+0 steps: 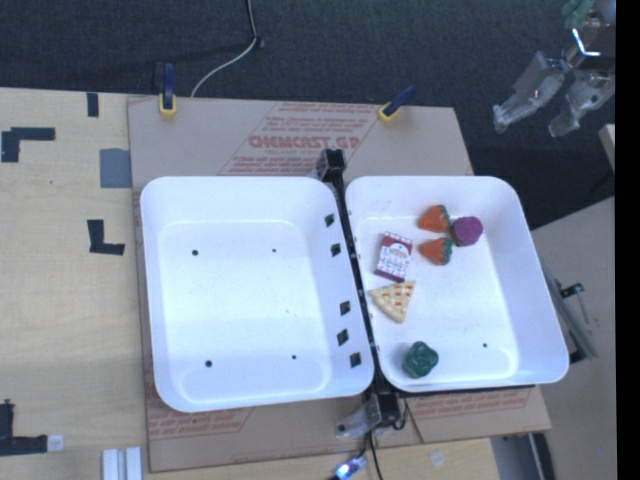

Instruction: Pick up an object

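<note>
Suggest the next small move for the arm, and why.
Probably swing the gripper down-left over the right bin. It hangs outside the bins at upper right, holding nothing, while all the objects, such as the green piece lying apart from the rest, sit in that bin.

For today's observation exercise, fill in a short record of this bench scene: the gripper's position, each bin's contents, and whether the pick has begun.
gripper: raised beyond the right bin's far right corner, fingers apart, nothing between them
right white bin: two orange-red strawberry toys, purple ball, small red-and-white box, yellow waffle wedge, green lumpy toy
left white bin: no objects
pick: not started
</note>
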{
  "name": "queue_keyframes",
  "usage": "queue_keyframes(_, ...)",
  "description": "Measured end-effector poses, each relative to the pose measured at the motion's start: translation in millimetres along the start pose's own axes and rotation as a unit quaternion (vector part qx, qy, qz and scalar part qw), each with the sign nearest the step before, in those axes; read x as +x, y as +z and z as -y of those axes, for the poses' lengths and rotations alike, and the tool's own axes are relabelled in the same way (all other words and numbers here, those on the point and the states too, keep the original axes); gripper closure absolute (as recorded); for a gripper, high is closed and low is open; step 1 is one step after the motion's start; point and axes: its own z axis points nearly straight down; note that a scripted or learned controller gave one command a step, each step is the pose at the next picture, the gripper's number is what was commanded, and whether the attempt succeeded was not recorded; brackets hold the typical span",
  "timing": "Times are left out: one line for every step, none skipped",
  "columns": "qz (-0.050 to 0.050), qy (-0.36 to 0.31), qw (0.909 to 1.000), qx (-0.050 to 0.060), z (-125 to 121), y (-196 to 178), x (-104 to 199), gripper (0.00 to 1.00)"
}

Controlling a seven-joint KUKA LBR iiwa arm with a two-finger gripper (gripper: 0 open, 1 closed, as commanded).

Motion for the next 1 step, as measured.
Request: queue_keyframes(0.0,-0.001,1.0,0.0,-0.5,-9.8,0.3,1.0)
